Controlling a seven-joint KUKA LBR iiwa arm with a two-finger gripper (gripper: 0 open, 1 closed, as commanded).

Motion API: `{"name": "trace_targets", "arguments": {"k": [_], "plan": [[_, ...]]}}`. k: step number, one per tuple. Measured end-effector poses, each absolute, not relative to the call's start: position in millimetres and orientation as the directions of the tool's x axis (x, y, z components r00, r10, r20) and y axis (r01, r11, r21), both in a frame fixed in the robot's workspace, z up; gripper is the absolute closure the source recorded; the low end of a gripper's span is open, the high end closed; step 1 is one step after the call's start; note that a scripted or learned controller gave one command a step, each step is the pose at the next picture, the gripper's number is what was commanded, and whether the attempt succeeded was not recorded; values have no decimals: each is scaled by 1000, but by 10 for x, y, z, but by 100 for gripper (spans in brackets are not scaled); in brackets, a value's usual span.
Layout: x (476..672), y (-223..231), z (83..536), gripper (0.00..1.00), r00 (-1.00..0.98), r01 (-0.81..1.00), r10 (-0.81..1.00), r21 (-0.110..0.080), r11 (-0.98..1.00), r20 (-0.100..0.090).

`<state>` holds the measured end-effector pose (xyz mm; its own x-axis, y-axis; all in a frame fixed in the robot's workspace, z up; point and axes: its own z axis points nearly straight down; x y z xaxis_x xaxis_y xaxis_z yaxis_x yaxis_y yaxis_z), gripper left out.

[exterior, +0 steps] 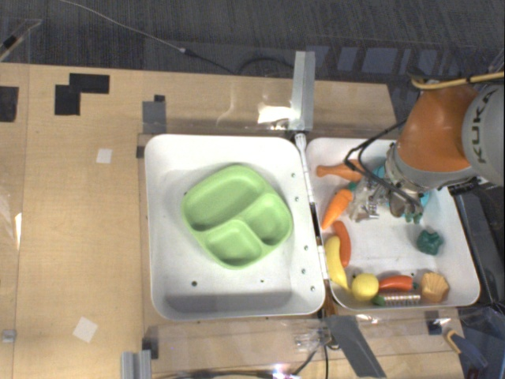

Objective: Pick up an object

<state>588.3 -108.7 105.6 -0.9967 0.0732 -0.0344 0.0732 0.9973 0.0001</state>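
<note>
Fingers [377, 204] low in the right bin [465, 290], aperture unclear, just right of the orange carrot [337, 204].

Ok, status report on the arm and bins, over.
Gripper low over right white bin. Orange toy carrot just beside it, not gripped. Green divided plate in left bin.

Readable only: dark capital letters "KU", the start of a brand name cut off by the picture's right edge, on the grey casing of the arm [483, 125] just beside its orange band. No other lettering, numbers, labels or signs legible anywhere on the bench or bins.
</note>
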Motion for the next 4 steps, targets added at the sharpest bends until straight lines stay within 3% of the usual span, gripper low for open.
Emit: {"name": "trace_targets", "arguments": {"k": [1, 2, 3, 4], "plan": [[5880, -1085, 1051, 0, -997, 73, 73, 0, 997, -33], [5551, -930, 906, 0, -965, 263, 263, 2, 965, -19], [6344, -958, 886, 0, -875, 485, 485, 5, 875, -11], [6390, -948, 1046, 100, -878, 478, 478, 10, 879, -27]]}}
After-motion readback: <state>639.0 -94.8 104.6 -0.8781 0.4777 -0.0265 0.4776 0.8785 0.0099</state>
